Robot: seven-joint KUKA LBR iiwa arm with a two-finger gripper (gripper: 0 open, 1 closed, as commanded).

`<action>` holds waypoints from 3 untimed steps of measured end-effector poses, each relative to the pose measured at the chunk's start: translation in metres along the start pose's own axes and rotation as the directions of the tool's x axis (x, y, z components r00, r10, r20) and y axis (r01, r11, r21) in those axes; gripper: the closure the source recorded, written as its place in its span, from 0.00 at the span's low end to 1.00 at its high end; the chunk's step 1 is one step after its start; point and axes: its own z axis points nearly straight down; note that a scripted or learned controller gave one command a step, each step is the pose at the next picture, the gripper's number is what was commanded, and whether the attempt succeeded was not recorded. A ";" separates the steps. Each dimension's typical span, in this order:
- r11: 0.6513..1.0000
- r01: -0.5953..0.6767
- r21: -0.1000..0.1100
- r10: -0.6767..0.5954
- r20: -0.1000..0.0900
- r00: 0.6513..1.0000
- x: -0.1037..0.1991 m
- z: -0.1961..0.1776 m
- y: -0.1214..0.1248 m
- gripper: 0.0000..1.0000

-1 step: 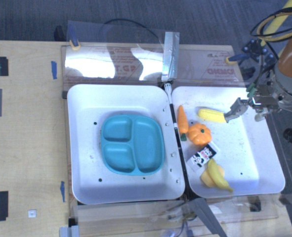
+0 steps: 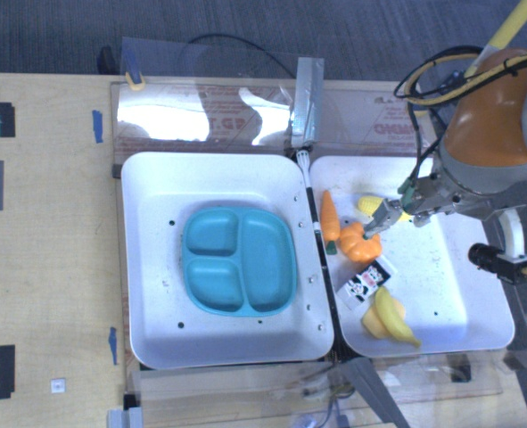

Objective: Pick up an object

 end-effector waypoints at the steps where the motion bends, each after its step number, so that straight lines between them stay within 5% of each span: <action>1: 0.990 0.140 -0.012 -0.140 0.006 0.990 -0.024 0.098 0.025 0.00; 2: 0.930 0.368 -0.005 -0.368 0.004 0.930 -0.024 0.073 0.006 0.00; 3: 0.923 0.385 -0.011 -0.385 0.010 0.923 -0.037 0.095 -0.015 0.00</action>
